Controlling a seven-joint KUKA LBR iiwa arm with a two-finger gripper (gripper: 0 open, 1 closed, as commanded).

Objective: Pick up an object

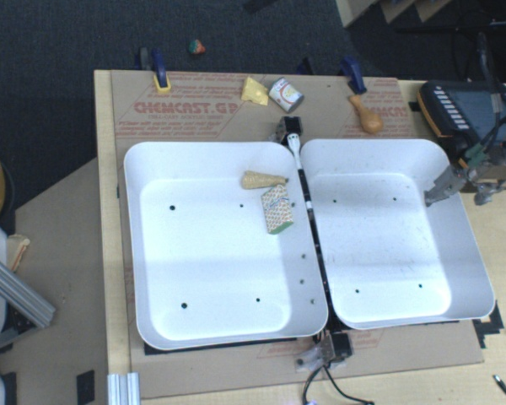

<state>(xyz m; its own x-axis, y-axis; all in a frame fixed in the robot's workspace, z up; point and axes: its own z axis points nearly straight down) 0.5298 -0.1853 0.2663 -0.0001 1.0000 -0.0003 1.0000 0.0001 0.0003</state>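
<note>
1. Two shallow white plastic bins are seen side by side on the bench: the left bin (152, 251) and the right bin (455, 260).
2. Two candidate objects are found in the left bin, near its upper right corner: a tan, cone-shaped piece (262, 180) lying on its side, and a small patterned green-and-white packet (277, 208) just below it, close to or touching it.
3. The metal two-finger gripper (445, 188) is seen at the right bin's right rim, well apart from both objects.
4. Nothing is seen held by it; whether the tool is spread or pressed together cannot be told.
5. Further items lie on the cardboard behind the bins: a yellow wedge (255, 92), a small white box (286, 94) and an orange wooden-looking piece (367, 115).
6. The task is judged to be at its start: no object is grasped, and the reach across, the descent, the grip and the lift are all left to be done.
</note>
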